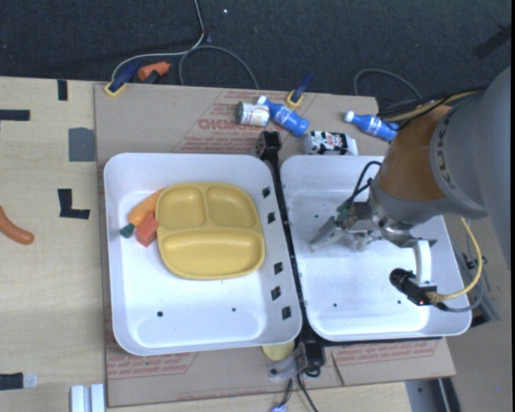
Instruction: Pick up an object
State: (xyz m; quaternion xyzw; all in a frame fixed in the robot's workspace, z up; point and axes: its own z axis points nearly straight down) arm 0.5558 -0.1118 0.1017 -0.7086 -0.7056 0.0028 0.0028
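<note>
Camera view: arm (429, 166) bent over right bin (369, 316)

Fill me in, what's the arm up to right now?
The KUKA arm reaches in from the right, with its gripper low in the right bin. I see nothing between its fingers. The left bin holds a yellow divided plate with a toy carrot tucked at its left edge. No pick is visible yet.

Glossy yellow plastic tray (210, 230), smooth white bins (120, 256), matt cardboard (189, 118)
</note>
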